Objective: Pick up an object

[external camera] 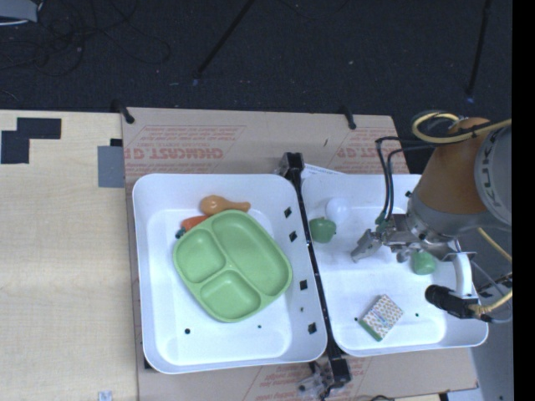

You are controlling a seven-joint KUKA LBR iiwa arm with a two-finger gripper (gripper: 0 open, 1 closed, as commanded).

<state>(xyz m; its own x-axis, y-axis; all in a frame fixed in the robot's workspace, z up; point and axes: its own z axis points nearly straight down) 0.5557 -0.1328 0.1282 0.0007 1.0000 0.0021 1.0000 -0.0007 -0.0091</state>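
My tool (372, 246) hangs over the right bin (359, 341), near a green ball (322, 229). I cannot tell its opening or grasp.

One fixed camera looks down at a slant from above the pale wooden bench (58, 266), taking in both shallow white plastic bins (155, 307), the grey-and-orange arm (456, 182) entering from its right.

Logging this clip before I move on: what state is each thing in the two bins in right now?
Green divided plate: flat in the left bin, right side up, nothing in its compartments.
Orange toy: lying at the plate's far edge, partly hidden.
Green ball: resting in the right bin near the divider.
White ball: resting beside the green ball.
Small patterned box: lying flat in the right bin.
Green object: lying under the arm.
End effector: low over the right bin, holding nothing visible.
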